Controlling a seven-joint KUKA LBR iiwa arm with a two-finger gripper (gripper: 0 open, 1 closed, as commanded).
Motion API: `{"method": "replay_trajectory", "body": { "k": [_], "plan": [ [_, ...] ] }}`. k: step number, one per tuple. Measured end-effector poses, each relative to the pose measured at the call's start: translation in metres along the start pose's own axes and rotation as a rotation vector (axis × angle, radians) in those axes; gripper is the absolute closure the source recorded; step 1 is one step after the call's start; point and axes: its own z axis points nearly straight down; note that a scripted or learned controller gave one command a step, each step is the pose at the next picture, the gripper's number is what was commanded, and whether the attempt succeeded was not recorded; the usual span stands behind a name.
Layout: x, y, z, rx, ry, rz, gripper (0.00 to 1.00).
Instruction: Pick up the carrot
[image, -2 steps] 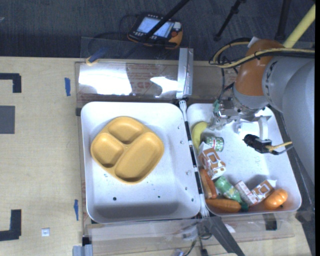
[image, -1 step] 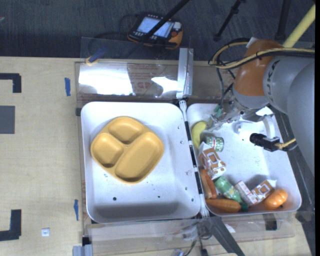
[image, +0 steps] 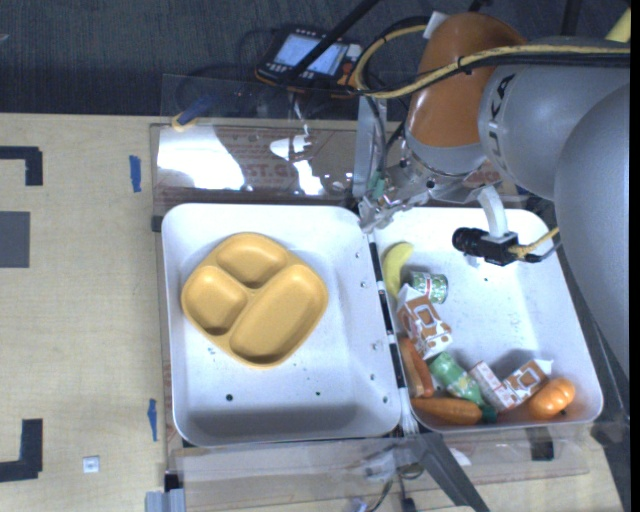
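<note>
The carrot (image: 447, 409) lies against the right bin's (image: 520, 300) front wall beside cartons; the gripper (image: 378, 212) hangs over the bins' shared back corner, finger state impossible to tell

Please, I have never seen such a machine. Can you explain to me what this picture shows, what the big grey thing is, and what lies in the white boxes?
The camera looks down from above a bench. The grey arm with an orange band, entering from the right, is a robot; its end effector hangs at the far edge between the bins, with nothing seen in it. The left bin holds a yellow divided tray. The right bin holds toy food: a carrot at the near edge, a banana, small cartons and an orange fruit.
</note>
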Motion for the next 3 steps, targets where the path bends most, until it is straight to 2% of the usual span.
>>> {"method": "replay_trajectory", "body": {
  "k": [1,2,3],
  "plan": [
    [0.000,0.001,-0.011,-0.006,-0.002,-0.001,1.00],
    [0.040,0.016,-0.026,-0.002,-0.001,-0.144,1.00],
    [0.115,0.046,-0.043,-0.003,0.000,-0.322,1.00]
  ]
}}
